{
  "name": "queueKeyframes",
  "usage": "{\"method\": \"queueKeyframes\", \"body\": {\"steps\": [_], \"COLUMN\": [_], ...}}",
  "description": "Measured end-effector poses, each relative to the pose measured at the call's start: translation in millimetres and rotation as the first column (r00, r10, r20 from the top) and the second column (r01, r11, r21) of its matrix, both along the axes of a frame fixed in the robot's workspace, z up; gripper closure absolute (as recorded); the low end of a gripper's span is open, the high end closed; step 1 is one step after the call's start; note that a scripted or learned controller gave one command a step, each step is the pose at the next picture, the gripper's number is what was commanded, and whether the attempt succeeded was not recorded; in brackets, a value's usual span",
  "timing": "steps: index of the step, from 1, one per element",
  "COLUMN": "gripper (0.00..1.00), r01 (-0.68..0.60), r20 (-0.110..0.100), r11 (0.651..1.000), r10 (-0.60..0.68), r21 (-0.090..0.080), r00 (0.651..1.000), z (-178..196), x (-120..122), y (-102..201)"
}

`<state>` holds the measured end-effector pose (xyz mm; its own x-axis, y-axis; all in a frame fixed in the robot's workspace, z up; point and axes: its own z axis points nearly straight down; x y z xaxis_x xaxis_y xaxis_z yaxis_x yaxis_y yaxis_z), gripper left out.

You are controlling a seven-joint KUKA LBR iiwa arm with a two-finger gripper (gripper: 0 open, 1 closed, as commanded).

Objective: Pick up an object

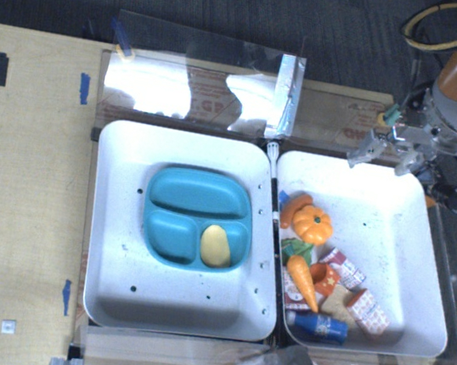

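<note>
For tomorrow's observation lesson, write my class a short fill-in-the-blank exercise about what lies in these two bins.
1. The yellow potato lies in the blue ____.
2. The divided tray sits in the ____ bin.
3. The carrot lies just below the orange ____.
4. The gripper hangs over the right bin's ____ edge.

Missing words: tray; left; pumpkin; far

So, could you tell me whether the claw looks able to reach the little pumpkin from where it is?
Probably yes: the pumpkin sits on top of the pile, uncovered, and the claw hangs above that bin's far rim.
</note>
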<state>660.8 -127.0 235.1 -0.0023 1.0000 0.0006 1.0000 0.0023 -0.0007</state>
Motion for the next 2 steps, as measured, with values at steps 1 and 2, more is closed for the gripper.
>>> {"method": "queueKeyframes", "body": {"steps": [1, 2], "gripper": [0.00, 0.00], "r01": [0.080, 0.129], "r20": [-0.011, 0.005], "r11": [0.997, 0.992], "r10": [-0.080, -0.129], "r21": [0.001, 0.000], "r00": [0.997, 0.992], "z": [-138, -148], "x": [-4, -44], "y": [26, 31]}}
